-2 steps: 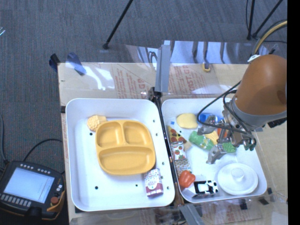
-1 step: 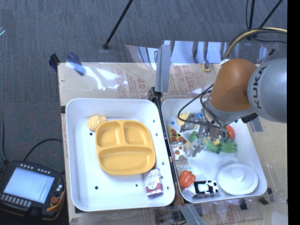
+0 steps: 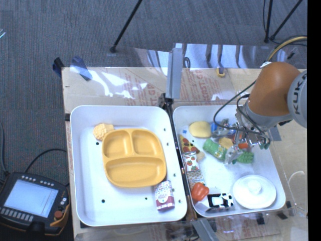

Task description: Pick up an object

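Camera view: from my remote station I see the grey arm with its orange band reaching in from the right, its fingers (image 3: 239,147) lowered into the right bin (image 3: 279,178) among a clutter of small things. A green packet (image 3: 214,149) lies just left of the fingers, a green leafy piece (image 3: 245,157) just below them, a yellow lemon-shaped piece (image 3: 200,129) further left. I cannot tell how far the fingers are open or whether they hold anything. A white lid (image 3: 254,191) and a red pepper (image 3: 199,191) lie nearer the front. The left bin (image 3: 83,134) carries a yellow divided tray (image 3: 133,157).
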Controlling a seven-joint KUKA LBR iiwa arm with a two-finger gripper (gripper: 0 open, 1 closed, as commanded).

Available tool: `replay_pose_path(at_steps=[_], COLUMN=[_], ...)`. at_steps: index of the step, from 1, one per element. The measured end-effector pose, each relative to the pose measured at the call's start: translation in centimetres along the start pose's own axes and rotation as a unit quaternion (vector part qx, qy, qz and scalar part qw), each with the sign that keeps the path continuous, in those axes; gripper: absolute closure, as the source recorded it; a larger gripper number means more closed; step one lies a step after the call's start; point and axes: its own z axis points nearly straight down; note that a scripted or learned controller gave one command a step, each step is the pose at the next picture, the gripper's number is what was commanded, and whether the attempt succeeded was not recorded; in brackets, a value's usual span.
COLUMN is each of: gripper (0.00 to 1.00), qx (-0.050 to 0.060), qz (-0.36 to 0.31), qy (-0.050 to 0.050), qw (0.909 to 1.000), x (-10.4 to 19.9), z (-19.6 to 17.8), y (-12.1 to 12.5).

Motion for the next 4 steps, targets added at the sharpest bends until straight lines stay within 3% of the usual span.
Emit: replay_pose_path(at_steps=[1, 2, 3, 4], gripper=[0.00, 0.00, 0.00, 0.00], qx=[-0.001, 0.000, -0.001, -0.001], qz=[-0.063, -0.051, -0.085, -0.056], qy=[0.000, -0.001, -0.001, -0.002], qw=[0.9980, 0.9987, 0.9964, 0.9984], x=[0.5, 0.8, 3.3, -3.8], z=[-0.1, -0.1, -0.1, -0.1], y=[6.7, -0.9, 6.8, 8.1])
